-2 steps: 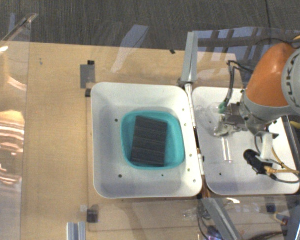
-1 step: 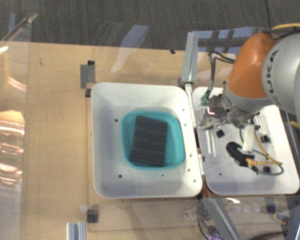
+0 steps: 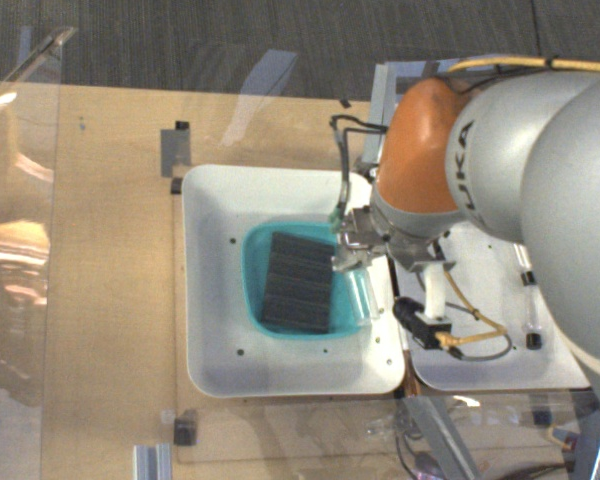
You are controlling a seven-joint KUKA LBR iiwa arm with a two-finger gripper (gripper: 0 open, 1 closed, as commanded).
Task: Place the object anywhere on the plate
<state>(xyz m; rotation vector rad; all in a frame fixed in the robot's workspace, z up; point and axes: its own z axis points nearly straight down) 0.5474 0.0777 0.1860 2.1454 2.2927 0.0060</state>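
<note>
A teal square plate (image 3: 352, 303) lies in the left white bin (image 3: 215, 268). A dark grey ridged block (image 3: 298, 280) rests flat on the plate, slightly left of its middle. My gripper (image 3: 346, 244) hangs over the plate's right edge, just right of the block's upper right corner. The grey and orange wrist (image 3: 420, 158) above hides most of the gripper. Nothing can be seen held in it.
The right white bin (image 3: 490, 353) sits under the arm, with a white pen-like stick (image 3: 529, 298) near its right side. A yellow cable (image 3: 475, 343) loops off the wrist over that bin. Bare wooden bench lies to the left.
</note>
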